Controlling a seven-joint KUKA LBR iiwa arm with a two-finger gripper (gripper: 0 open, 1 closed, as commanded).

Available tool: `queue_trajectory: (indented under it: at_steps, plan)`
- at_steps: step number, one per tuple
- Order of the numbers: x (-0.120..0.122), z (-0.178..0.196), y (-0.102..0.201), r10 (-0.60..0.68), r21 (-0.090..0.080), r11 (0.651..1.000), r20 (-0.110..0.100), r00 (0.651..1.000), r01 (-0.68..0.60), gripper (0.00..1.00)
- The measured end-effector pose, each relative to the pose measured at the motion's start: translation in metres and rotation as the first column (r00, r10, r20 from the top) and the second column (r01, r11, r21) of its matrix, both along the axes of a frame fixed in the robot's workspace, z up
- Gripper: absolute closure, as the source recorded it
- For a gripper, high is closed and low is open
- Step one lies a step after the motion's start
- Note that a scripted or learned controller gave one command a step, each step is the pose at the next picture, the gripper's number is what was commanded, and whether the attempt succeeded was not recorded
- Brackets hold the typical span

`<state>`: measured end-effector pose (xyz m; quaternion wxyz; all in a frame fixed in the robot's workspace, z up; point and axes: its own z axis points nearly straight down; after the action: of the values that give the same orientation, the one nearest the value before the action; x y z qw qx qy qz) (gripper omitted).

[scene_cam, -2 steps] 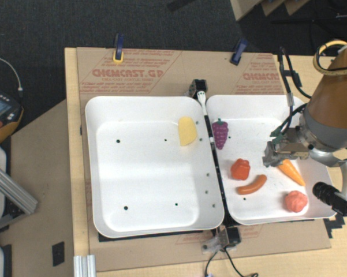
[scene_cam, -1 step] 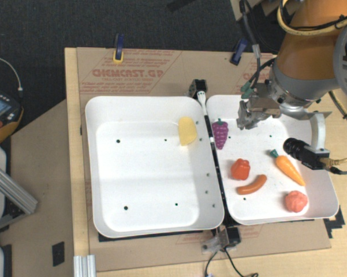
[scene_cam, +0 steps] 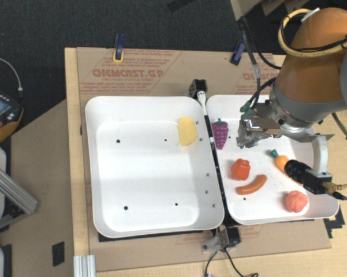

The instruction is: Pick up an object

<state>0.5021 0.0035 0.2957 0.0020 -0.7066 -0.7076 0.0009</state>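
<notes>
White plastic bins sit side by side on a cardboard-topped tabletop [scene_cam: 133, 74], the left bin [scene_cam: 104, 166] holding a pale yellow piece [scene_cam: 187, 131] near its upper right corner. Reaching in from the right, the grey arm [scene_cam: 314, 56] with its orange band hangs over the upper part of the right bin [scene_cam: 231, 105], its pincer [scene_cam: 249, 137] poised above the bin floor; whether the pincer is released or clenched cannot be told from this angle, and nothing can be seen in its grip. Just left of the pincer, purple grapes [scene_cam: 220, 133] lie against the wall between the bins. Below the pincer rest a red pepper [scene_cam: 240, 168] and, near it, a reddish sausage [scene_cam: 252, 184]. An orange carrot [scene_cam: 280, 161] lies to the right, beside a black fitting [scene_cam: 306, 176] on the arm's cabling. A pink-red fruit [scene_cam: 296, 201] sits in the bin's lower right corner. Blue clamps [scene_cam: 118, 48] pin the cardboard's far edge.
</notes>
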Motion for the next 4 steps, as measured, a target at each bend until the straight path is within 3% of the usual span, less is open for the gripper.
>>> queue_trajectory:
  at_steps: [1, 2, 3, 4]
  plan:
    - [-0.025, -0.05, -0.058, -0.009, -0.002, 1.0, -0.004, 1.0, 0.009, 1.0]
    - [0.023, 0.017, -0.01, 0.005, -0.001, 1.0, 0.014, 1.0, -0.005, 1.0]
    - [-0.025, -0.01, -0.026, -0.004, -0.001, 1.0, -0.002, 1.0, 0.004, 1.0]
    - [-0.022, 0.012, 0.023, 0.004, -0.001, 1.0, 0.007, 1.0, -0.004, 1.0]
